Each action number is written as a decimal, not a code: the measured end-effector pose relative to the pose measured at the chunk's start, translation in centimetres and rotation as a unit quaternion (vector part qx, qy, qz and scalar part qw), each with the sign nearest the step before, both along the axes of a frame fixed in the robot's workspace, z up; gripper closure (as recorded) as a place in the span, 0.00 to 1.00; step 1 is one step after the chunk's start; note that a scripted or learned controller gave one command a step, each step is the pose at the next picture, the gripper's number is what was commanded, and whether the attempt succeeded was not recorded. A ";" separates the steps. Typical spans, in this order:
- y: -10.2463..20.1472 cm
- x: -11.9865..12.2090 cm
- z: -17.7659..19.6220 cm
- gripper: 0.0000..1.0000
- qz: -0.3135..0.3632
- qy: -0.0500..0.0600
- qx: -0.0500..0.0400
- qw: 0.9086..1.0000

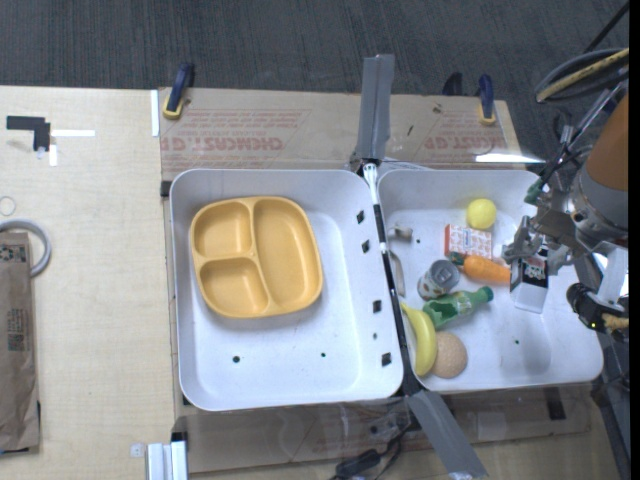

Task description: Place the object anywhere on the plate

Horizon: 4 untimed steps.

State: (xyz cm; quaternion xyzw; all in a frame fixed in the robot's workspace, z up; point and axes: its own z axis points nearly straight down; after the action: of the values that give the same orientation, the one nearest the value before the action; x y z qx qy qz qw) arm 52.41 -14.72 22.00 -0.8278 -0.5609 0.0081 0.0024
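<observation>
Gripper [530,268] hangs over the right bin [560,363] near its right edge; jaws' state I cannot tell. I'd centre on one object, then carry to plate [257,256].

Robotics lab: plywood bench [80,268], clamped cardboard [300,128], white bins [190,298], toy food, loose cables [590,68]

A yellow three-compartment plate [256,257] lies in the left bin [200,368]; the gripper [530,268] hangs over the right bin [560,368] beside a carrot [487,268] and green bottle [458,307].
</observation>
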 end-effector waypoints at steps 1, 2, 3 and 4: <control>-0.9 5.4 4.8 1.00 -0.008 -0.007 0.002 1.000; -2.8 9.9 6.3 1.00 -0.139 -0.006 0.000 0.990; -4.9 12.5 8.9 1.00 -0.283 -0.006 -0.001 0.959; -7.4 12.6 13.0 1.00 -0.356 -0.006 -0.002 0.934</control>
State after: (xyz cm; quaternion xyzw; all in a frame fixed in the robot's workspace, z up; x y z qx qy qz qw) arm 65.03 -22.12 35.03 -0.9734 -0.2291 0.0026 0.0003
